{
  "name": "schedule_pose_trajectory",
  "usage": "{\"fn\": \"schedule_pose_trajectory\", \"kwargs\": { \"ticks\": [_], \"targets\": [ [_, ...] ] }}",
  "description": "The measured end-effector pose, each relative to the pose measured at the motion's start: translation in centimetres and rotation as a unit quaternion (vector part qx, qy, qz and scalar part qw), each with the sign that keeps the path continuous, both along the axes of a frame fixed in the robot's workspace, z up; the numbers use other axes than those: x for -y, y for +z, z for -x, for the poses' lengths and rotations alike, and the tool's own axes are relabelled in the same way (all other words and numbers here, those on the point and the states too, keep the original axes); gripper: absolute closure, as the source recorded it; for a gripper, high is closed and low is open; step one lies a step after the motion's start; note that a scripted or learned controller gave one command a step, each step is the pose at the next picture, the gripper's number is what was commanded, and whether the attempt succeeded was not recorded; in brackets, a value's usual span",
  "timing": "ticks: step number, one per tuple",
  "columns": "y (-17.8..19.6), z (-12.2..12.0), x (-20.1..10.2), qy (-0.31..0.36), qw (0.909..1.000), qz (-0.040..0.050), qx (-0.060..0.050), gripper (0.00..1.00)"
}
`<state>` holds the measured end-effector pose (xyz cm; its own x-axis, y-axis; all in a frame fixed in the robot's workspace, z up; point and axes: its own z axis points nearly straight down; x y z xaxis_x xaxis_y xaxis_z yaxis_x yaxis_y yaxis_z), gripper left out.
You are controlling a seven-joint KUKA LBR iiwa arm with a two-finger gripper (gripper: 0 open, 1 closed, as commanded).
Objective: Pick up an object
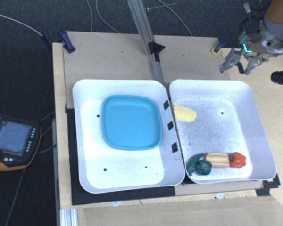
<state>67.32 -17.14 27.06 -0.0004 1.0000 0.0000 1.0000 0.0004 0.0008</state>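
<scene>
Bearing two white bins side by side: a bench (113,55), sitting among loose cables on dark floor. Lying on the left: left bin (85,173), holding a blue plate (131,122) flat near its middle. Lying on the right: right bin (254,126), touching the left one along a shared edge. Hanging over the bench's far right corner, beyond the right bin's rim: the arm's gripper (237,66), fingers standing apart, nothing between them. Resting on the floor at far left: a pendant (12,140). Lying along the right bin's near wall: a wooden toy (216,161) with a red end, touching a dark green piece (199,166) at its left. Lying near the right bin's left wall, well apart from the toy: a yellow piece (184,113).
</scene>
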Motion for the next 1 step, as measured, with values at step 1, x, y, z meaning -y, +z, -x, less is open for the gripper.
{"fn": "schedule_pose_trajectory", "kwargs": {
  "ticks": [1],
  "targets": [
    [-0.01, 0.0, 0.0, 0.0, 1.0, 0.0, 0.0, 0.0]
  ]
}}
